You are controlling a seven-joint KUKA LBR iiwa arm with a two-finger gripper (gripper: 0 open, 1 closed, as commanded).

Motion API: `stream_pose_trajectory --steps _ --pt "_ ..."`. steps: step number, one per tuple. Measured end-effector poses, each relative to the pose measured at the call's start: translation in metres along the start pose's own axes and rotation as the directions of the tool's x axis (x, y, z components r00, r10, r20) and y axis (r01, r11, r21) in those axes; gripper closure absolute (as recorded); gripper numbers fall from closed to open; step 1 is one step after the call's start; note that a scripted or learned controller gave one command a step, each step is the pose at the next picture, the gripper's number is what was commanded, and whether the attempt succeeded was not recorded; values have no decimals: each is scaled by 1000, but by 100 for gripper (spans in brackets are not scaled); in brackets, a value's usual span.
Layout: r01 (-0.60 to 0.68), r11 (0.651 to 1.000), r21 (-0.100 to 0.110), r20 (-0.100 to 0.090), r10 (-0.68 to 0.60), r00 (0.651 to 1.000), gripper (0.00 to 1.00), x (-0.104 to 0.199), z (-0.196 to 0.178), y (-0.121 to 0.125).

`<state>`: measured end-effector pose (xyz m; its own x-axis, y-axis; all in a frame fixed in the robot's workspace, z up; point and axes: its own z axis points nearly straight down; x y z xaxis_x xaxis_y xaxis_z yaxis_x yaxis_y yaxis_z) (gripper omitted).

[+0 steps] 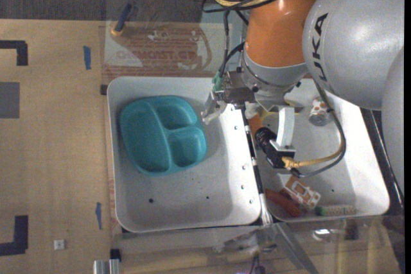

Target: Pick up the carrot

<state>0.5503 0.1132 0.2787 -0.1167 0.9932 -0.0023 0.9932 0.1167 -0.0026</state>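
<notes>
My gripper [249, 107] hangs under the orange wrist band, low over the wall between the two bins, and the arm's bulk covers most of it. A small orange piece [255, 120], possibly the carrot, peeks out just below it at the right bin's left edge. I cannot tell whether the gripper touches it. A longer red-orange item [283, 201] lies at the front left of the right bin [376, 192], apart from the gripper.
A teal divided plate [164, 135] lies in the left bin [192, 202]. The right bin also holds a small brown-and-white item [319, 111], an orange-and-white packet [302, 190] and a thin stick [337, 209]. Yellow and black cables loop around the wrist.
</notes>
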Motion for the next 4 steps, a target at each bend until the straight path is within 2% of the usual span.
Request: stream_pose_trajectory --steps 1,2,3,4 --pt "-44 999 3 -1 44 999 0 -63 42 -57" --pt "-84 996 5 -2 84 996 0 -85 58 -81" --pt "3 1000 3 -4 -3 1000 0 -144 97 -88" --pt "38 999 3 -4 -38 999 0 -129 97 -86"
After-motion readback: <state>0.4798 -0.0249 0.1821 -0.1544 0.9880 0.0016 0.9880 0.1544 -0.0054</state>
